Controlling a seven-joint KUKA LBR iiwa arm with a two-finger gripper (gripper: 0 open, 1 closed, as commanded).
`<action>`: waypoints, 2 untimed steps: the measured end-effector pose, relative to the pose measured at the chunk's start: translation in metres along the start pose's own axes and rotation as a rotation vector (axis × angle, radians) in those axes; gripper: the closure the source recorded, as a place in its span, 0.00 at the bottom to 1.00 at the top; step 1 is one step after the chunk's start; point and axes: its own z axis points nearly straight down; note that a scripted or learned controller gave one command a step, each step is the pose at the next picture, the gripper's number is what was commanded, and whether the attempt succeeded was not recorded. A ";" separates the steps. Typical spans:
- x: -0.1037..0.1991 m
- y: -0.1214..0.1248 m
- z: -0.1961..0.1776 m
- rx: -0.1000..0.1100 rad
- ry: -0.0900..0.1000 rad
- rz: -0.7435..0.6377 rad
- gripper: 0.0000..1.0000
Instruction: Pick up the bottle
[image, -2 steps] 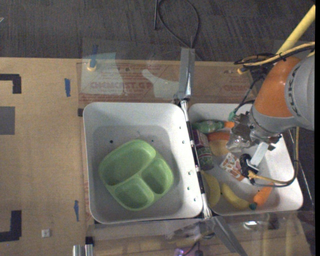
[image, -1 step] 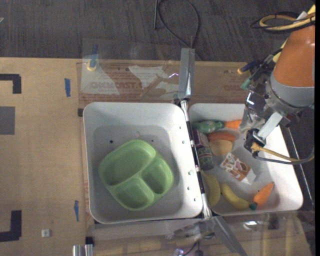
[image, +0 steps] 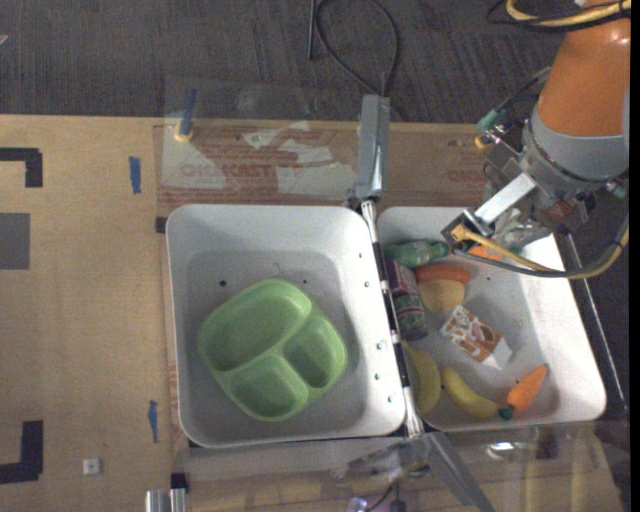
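Green bottle (image: 418, 251) lies at the right bin's (image: 585, 345) upper-left corner.
Your gripper (image: 470, 236) hovers just right of it; you cannot tell its state from here.

Two white bins side by side on a wooden counter (image: 80, 330).

The left bin (image: 190, 235) holds a green divided plate (image: 272, 348) with three compartments, lying flat near its middle. In the right bin (image: 580, 330), two bananas (image: 450, 385) lie at the near left side, one along the wall, the other curving toward a toy carrot (image: 527, 389) in the near right corner. A small printed packet (image: 471, 333) lies near the middle, and a pale yellow rounded fruit (image: 442, 293) with an orange item (image: 442, 272) just beyond it sits toward the far left. Blue tape strips (image: 135, 175) and black tape marks (image: 28, 165) dot the counter's left; a black cable (image: 385, 45) loops on the dark floor beyond.
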 end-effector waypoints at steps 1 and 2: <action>0.056 0.019 0.033 0.000 0.001 0.089 1.00; 0.057 0.018 0.023 -0.001 0.000 0.084 1.00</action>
